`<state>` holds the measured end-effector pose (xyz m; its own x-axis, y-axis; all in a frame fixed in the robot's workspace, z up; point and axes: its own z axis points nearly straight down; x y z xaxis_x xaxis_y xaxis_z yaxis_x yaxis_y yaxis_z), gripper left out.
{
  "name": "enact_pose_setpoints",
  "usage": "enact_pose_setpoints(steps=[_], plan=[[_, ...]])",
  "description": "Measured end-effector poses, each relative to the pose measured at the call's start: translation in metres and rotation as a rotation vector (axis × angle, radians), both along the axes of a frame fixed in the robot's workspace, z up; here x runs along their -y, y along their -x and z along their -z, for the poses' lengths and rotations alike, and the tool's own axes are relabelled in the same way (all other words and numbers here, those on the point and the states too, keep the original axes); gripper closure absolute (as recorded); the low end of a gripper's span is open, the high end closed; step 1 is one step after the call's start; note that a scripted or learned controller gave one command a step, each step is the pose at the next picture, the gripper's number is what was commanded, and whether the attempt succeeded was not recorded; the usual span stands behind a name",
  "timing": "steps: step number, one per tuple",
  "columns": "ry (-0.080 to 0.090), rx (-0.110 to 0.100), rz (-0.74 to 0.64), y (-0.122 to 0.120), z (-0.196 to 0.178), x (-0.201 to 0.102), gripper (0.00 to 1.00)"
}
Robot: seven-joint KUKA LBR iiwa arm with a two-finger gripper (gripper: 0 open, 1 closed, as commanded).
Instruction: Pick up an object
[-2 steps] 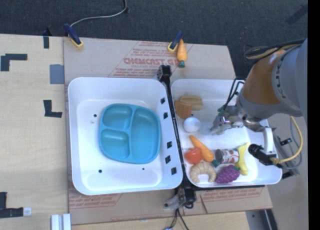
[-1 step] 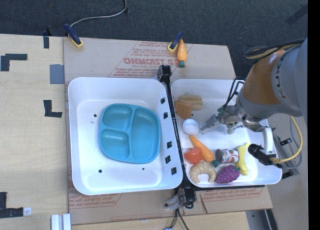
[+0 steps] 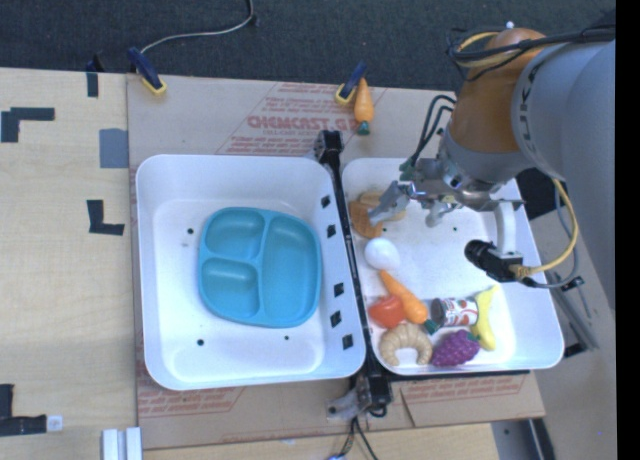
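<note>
My gripper (image 3: 414, 208) hangs over the back of the right bin (image 3: 530, 278), open, with nothing between its fingers. Its left finger (image 3: 388, 206) is close beside a brown pastry-like toy (image 3: 362, 212) near the bin's back left corner. Just in front of that lies a white egg (image 3: 381, 253). Nearer the front are an orange carrot (image 3: 404, 295), a red tomato (image 3: 384, 313), a croissant (image 3: 405, 345), purple grapes (image 3: 455, 349), a small can (image 3: 456, 311) and a yellow banana (image 3: 487, 316).
The left bin (image 3: 160, 248) holds a blue divided plate (image 3: 258, 266). A black divider (image 3: 340, 248) runs between the bins. A second carrot toy (image 3: 363, 103) lies on the cardboard behind them. The arm's grey body and cables (image 3: 520, 258) cover the right bin's right side.
</note>
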<state>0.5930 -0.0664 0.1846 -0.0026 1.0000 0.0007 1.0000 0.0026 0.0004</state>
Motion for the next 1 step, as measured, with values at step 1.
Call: enact_pose_setpoints(steps=[1], plan=[[0.001, -0.003, 0.002, 0.0662, 0.0007, 0.0016, 0.00]])
